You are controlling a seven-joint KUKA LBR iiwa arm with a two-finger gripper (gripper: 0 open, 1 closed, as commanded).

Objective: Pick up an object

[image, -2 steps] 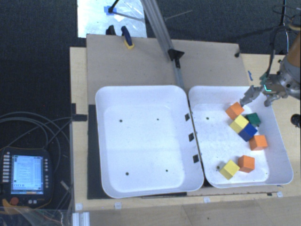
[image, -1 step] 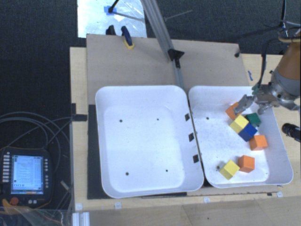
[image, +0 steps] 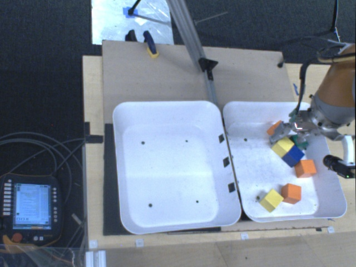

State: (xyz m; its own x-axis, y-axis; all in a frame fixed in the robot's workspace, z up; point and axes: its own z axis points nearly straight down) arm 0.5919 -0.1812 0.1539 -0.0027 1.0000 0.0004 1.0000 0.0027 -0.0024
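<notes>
yellow cube point(image: 272, 199) – matte, boxy | pincer point(image: 293, 128) over right bin point(image: 245, 118)

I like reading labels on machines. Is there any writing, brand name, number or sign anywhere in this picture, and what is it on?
Nothing here can be read.
Handheld control box at lower left: its lit screen shows lines of content, too small and blurred to read.
Blocks, white bins, arm: no lettering visible.
</notes>
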